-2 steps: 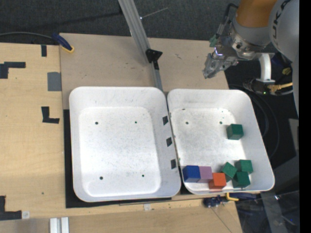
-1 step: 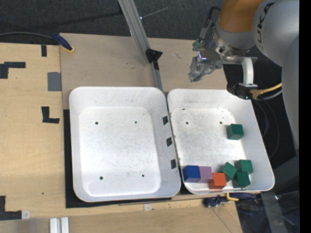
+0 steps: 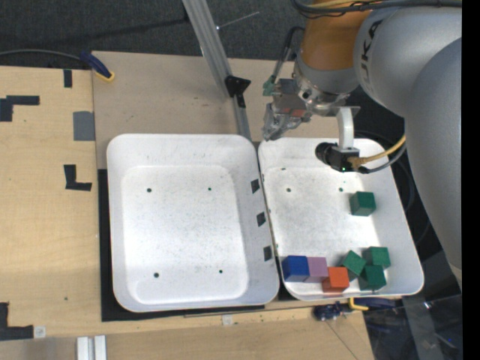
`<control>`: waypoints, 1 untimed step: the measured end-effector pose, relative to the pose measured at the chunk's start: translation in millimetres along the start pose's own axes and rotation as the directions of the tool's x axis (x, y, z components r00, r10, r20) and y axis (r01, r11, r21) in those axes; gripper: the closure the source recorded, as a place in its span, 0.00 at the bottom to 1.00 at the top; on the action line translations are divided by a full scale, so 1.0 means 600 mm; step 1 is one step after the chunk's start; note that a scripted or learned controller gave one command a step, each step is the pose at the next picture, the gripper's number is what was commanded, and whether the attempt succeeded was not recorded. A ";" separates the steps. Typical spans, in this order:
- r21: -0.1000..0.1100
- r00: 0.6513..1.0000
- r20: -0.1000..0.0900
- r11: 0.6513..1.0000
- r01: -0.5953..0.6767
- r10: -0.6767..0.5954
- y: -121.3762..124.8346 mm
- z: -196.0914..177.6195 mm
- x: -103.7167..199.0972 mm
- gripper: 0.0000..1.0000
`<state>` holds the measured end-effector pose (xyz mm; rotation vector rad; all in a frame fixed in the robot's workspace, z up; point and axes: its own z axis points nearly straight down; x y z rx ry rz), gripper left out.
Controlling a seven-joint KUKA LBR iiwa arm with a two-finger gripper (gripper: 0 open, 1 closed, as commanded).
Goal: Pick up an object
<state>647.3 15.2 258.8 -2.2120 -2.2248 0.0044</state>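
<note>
Camera view shows the gripper (image 3: 279, 124) hovering over the far left corner of the right bin (image 3: 315, 186), apparently holding nothing; its opening cannot be told. Blocks (image 3: 334, 270) cluster along the near wall, one green block (image 3: 362, 202) apart, further right.

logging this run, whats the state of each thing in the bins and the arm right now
gripper: raised over the right bin's far left corner, nothing seen in it
lone green block: loose on the right bin floor
blue block, purple block, orange block: clustered at the near edge
three green blocks: bunched in the near right corner
</note>
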 end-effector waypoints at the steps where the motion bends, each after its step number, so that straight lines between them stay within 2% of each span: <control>1: -0.002 1.000 0.000 1.000 0.001 -0.001 -0.018 0.006 0.090 1.00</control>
